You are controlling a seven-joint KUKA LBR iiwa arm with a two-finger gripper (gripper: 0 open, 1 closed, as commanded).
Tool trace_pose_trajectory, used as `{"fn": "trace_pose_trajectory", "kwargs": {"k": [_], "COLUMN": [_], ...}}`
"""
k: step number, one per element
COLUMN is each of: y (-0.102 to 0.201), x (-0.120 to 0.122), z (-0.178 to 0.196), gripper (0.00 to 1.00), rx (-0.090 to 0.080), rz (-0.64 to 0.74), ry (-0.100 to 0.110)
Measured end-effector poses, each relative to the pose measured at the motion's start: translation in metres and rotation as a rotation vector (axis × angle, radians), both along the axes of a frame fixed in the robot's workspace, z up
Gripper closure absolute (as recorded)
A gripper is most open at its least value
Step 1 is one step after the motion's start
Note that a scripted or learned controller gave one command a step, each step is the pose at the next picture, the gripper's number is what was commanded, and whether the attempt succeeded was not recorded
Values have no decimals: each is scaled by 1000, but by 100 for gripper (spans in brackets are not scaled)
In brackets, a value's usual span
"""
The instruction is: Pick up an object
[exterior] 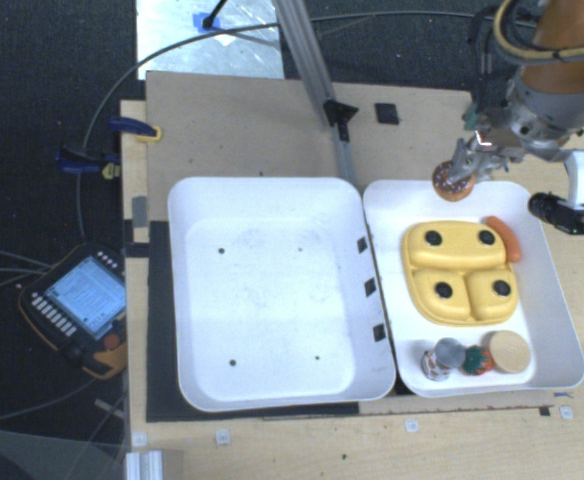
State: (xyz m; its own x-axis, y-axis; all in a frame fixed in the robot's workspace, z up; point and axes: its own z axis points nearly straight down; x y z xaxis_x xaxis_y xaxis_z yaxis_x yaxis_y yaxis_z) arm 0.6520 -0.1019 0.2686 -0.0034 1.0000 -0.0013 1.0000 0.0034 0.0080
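Your end effector sits directly over the small round brown-and-pink doughnut-like toy; I cannot tell its grip state.

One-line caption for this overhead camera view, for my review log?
Gripper lifts a small brown round object above the right bin holding a yellow tray.

Arm enters upper right of frame; gripper over top edge of right bin, donut between its fingers. Yellow tray at bin centre, orange piece beside it. Small items along bottom. Left bin frame centre.
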Motion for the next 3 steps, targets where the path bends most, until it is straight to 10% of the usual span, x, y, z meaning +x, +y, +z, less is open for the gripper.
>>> {"fn": "trace_pose_trajectory", "kwargs": {"k": [3], "y": [143], "x": [-37], "z": [-7], "gripper": [100], "rx": [3], "rz": [6], "ry": [7]}}
